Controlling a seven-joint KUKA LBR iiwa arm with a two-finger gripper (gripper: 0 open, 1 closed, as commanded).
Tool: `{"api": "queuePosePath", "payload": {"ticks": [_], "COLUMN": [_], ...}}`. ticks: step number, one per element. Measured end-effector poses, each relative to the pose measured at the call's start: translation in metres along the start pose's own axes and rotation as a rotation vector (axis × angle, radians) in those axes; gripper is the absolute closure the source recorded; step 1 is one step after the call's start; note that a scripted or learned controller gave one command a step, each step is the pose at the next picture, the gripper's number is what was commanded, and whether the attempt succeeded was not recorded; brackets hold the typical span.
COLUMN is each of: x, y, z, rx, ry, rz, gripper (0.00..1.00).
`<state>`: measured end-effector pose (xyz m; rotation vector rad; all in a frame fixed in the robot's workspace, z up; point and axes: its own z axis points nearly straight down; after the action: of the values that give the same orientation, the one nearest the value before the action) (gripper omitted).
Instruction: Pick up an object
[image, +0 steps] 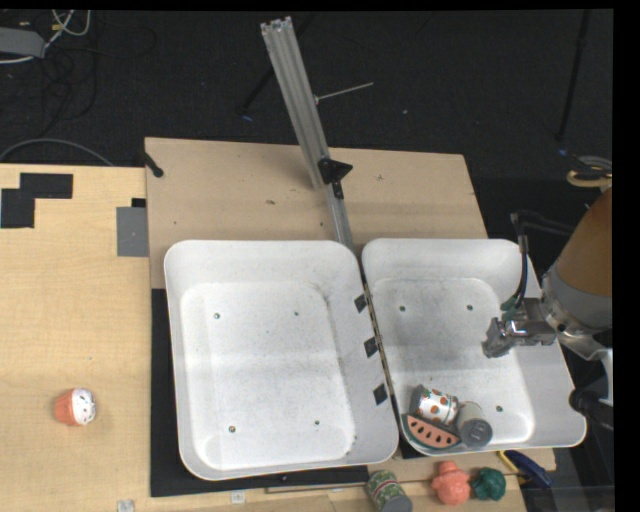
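We log the gripper (498, 338) over the right bin (440, 262), near its right wall, pointing left; whether it is open or closed we cannot tell, and nothing visible sits in it. The grey arm (585, 270) with its orange band enters from the right edge. Objects lie well apart from the gripper at the bin's front edge: a small can (436, 406), a watermelon slice (433, 434), a grey disc (475, 433). The left bin (262, 270) adjoins. A slanted metal rail (300, 100) rises behind; an orange ball (75, 407) rests on the bench (60, 300).
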<state>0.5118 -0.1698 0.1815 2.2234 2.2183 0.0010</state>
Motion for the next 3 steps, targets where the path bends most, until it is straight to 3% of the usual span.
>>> {"api": "queuePosePath", "payload": {"ticks": [1,3], "x": [-0.001,0.097], "y": [0.001,0.037], "z": [-0.027,-0.035], "rx": [0.0,0.002], "ry": [0.0,0.002], "rz": [-0.003,-0.008], "gripper": [1.0,1.0]}}
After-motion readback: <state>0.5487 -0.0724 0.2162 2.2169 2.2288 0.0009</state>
